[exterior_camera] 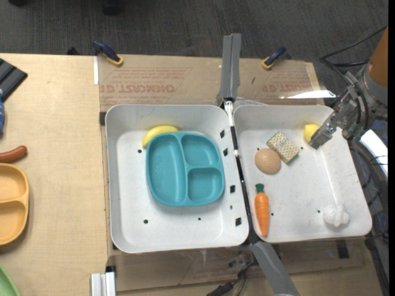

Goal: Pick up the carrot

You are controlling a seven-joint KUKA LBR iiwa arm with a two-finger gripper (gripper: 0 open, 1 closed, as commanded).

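The carrot (262, 211), orange with a green top, lies along the left wall of the right bin (345, 184), tip toward the front. My gripper (323, 134) hangs over the bin's back right part, far from the carrot and right beside a small yellow object (310, 131). Its grey fingers point down and left.
In the right bin lie a tan egg-like ball (268, 161), a patterned block (282, 146) and a white crumpled lump (336, 216). The left bin (123, 184) holds a teal divided plate (184, 168) and a yellow banana (160, 132). An orange tray (12, 205) sits at the far left.
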